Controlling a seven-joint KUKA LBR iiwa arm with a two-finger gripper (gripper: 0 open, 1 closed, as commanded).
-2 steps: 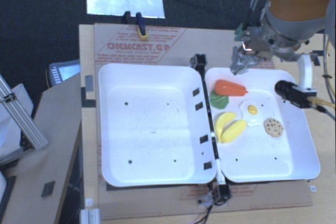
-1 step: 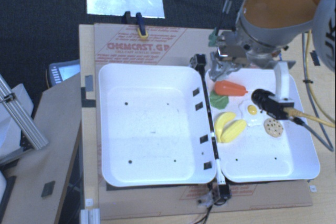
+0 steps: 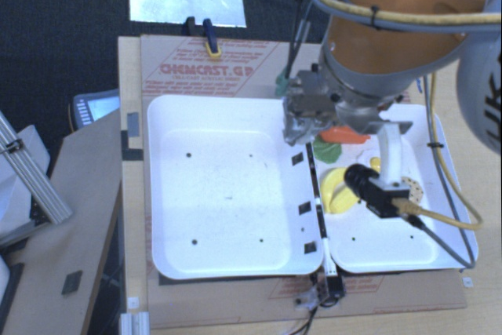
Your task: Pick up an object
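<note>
**Camera view.** The arm (image 3: 408,4) reaches in from the right and hangs over the far left corner of the right bin (image 3: 392,251), close to the seam with the left bin (image 3: 227,192). The gripper (image 3: 302,129) sits low at that corner, just left of an orange piece (image 3: 343,135). The arm's bulk covers much of it, so I cannot tell whether it is released or clenched. Nothing is seen held in it.

The candidate objects all lie in the right bin:
- the orange piece, at the far side;
- a yellow piece (image 3: 336,192), nearer and beside the seam;
- a spotted piece (image 3: 413,189), toward the right and partly hidden.

**Judgement.** The step in hand appears to be the approach to a grasp, with the orange piece the closest target. To do it well, centre the gripper over the piece rather than beside it and keep clear of the bin wall and the seam. Descend straight, close only once the piece is bracketed, and lift slowly enough to check that it comes up.
</note>
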